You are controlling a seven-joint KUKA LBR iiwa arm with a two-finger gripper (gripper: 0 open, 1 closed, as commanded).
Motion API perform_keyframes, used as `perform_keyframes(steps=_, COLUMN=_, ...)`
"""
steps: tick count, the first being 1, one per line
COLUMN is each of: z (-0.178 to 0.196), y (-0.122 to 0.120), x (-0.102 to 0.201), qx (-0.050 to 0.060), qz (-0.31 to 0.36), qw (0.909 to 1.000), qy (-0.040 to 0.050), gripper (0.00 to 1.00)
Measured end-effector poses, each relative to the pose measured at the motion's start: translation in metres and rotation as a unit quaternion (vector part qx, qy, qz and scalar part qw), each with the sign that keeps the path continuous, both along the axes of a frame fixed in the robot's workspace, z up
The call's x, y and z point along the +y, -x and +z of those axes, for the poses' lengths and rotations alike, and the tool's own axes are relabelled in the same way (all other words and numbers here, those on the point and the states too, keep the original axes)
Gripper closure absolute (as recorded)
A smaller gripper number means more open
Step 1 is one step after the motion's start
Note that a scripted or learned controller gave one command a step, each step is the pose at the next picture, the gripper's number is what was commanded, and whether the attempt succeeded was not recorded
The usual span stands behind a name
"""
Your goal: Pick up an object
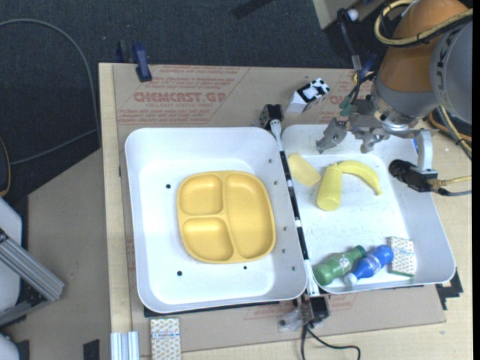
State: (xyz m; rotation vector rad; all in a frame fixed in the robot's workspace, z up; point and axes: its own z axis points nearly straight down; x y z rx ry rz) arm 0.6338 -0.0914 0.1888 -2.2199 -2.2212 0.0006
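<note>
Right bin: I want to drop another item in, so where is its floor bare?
Bare floor lies mid-bin, between the banana and the green bottle, plus the right side. The far end is crowded: yellow cylinder, banana, and gripper above.

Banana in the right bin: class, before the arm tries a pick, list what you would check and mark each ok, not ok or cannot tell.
1. Gripper open: ok, fingers spread.
2. Gripper holds nothing: ok.
3. Gripper over the right bin: ok, near its far edge.
4. Banana free on top: ok.
5. Banana clear of yellow cylinder: not ok, they touch.
6. Gripper height above banana: cannot tell.
</note>
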Motion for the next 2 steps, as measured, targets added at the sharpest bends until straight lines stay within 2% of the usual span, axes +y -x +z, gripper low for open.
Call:
perform_keyframes(steps=1, z=-0.105, y=0.057, x=-0.009, qx=0.000, qz=0.000, qw=1.0000, qy=0.0002, gripper=0.00)
perform_keyframes(steps=2, z=-0.094, y=0.057, x=-0.009, qx=-0.002, qz=-0.001, qw=1.0000, qy=0.0003, gripper=1.00)
